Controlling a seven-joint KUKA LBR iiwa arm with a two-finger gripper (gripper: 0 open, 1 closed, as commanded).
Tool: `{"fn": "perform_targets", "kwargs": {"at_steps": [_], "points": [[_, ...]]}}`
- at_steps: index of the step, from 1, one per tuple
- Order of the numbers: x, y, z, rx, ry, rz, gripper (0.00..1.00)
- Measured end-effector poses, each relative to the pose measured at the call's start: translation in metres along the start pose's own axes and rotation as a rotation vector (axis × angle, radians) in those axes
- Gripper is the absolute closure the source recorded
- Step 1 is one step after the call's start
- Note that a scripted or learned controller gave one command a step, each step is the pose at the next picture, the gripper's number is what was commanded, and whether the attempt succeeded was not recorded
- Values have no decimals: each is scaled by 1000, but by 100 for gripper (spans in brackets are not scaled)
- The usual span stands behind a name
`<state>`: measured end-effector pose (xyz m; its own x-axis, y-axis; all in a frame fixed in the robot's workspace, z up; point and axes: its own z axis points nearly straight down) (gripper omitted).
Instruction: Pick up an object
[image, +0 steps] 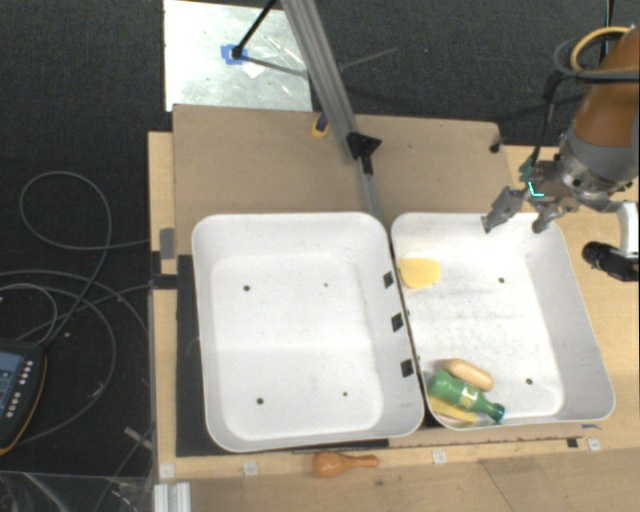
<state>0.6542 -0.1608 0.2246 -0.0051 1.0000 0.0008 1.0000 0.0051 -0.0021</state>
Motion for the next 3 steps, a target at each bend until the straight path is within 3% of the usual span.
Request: {"fn": "perform_targets", "kwargs": {"at_steps": [1,3], "points": [[0,1,-2,-3,-2,-2,0],[-10,2,86,0,-1,4,0]]}}
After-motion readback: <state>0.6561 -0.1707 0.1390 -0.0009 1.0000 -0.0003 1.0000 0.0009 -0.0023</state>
